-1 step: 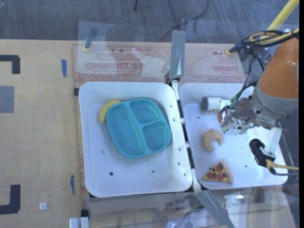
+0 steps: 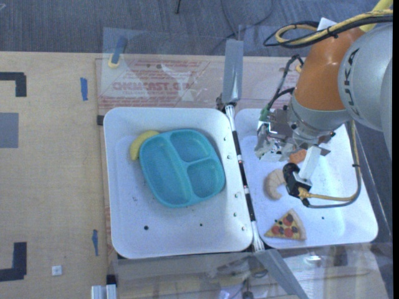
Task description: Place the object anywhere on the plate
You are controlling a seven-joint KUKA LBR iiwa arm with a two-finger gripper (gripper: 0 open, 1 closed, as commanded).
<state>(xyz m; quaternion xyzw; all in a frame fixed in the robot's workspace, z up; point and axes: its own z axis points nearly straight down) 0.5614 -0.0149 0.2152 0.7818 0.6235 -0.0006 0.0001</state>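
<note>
A teal divided plate point(image 2: 181, 166) lies in the left bin point(image 2: 124, 229). A yellow banana point(image 2: 138, 143) peeks out from under the plate's upper left edge. In the right bin point(image 2: 349, 223) lie a tan croissant point(image 2: 274, 184) and a pizza slice point(image 2: 287, 225). My gripper point(image 2: 274, 143) hangs over the upper left part of the right bin, just above the croissant. A small orange object point(image 2: 298, 156) shows beside the gripper, partly hidden by it.
The grey arm with its orange band point(image 2: 324, 73) fills the upper right, with yellow and black cables around it. A metal divider point(image 2: 240, 167) separates the two bins. A clear sheet point(image 2: 162, 80) lies behind the left bin.
</note>
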